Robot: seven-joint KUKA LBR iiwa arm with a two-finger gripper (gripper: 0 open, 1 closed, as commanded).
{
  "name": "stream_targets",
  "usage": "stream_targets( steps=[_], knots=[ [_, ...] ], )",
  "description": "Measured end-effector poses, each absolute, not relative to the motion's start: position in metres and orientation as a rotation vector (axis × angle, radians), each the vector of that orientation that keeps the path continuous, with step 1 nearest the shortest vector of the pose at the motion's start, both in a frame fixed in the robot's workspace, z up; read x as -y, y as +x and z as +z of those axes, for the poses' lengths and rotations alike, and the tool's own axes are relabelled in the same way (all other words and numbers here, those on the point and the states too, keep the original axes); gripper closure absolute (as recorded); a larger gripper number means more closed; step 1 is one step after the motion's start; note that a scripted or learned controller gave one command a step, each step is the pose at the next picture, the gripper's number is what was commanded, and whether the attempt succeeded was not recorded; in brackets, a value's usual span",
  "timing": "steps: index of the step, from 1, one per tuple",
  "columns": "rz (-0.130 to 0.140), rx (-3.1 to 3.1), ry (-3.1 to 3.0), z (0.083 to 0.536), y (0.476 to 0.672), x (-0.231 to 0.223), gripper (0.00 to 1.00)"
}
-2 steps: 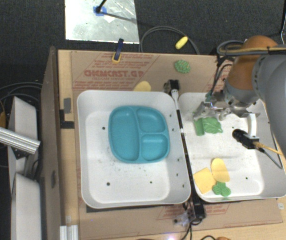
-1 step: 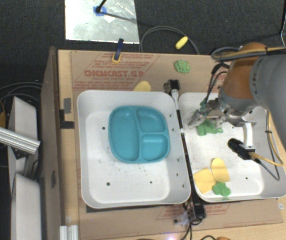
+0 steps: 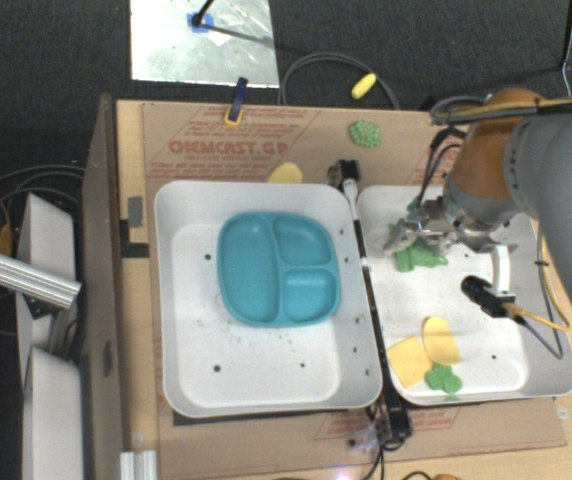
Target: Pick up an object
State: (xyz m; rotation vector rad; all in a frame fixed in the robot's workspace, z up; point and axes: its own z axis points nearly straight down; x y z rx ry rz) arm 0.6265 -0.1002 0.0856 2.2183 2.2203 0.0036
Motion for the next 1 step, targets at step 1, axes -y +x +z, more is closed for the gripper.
stream_targets(
  steps=[1],
  knots=[
    [0.008,-2.22,2.214,0.0973,0.6276,0.0999,1.0]
  ],
)
